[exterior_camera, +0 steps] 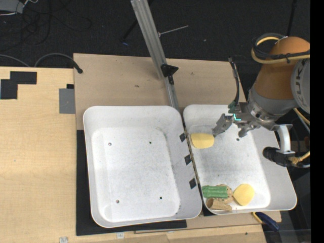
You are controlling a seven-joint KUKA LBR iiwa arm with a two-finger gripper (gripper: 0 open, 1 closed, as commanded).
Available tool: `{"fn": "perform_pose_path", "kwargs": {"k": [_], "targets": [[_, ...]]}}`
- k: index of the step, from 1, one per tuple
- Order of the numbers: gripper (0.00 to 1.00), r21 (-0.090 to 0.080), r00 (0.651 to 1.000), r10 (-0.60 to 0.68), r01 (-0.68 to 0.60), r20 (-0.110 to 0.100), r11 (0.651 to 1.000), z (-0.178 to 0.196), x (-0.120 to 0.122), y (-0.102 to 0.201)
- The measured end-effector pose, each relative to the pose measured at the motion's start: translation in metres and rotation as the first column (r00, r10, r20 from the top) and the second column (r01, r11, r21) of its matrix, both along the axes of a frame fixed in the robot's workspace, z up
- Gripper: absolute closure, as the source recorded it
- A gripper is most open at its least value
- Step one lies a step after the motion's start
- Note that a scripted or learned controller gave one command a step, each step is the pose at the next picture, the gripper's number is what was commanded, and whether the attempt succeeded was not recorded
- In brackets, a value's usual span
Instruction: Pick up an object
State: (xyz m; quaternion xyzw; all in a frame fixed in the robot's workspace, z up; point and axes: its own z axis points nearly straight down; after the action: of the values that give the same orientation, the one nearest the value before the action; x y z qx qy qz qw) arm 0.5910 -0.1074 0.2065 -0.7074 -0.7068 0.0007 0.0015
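Note:
My gripper hangs over the upper part of the right bin, below the orange band of the arm. It is open, its two fingers spread wide with nothing between them. A pale yellow block lies on the bin floor just left of and slightly below the left finger, close to the bin's left wall and apart from the finger. At the bin's front lie a green object, a round yellow object and a small tan piece, bunched together.
The left bin sits beside the right one, with black clips along their shared edge. A slanted metal rail rises behind the bins. Cables and a black fitting hang by the arm at the right.

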Motion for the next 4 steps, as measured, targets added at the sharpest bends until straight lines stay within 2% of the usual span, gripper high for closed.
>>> {"fn": "perform_pose_path", "kwargs": {"k": [1, 2, 3, 4], "targets": [[0.0, 0.0, 1.0, 0.0, 0.0, -0.006, 1.0, -0.063, 0.003, -0.003], [0.0, -0.001, 1.0, 0.0, 0.0, -0.001, 1.0, -0.115, 0.002, -0.002], [1.0, 0.0, 1.0, -0.007, 0.007, -0.001, 1.0, -0.104, 0.002, -0.004], [1.0, -0.001, 1.0, 0.001, -0.001, 0.007, 1.0, -0.04, 0.006, -0.005]]}}
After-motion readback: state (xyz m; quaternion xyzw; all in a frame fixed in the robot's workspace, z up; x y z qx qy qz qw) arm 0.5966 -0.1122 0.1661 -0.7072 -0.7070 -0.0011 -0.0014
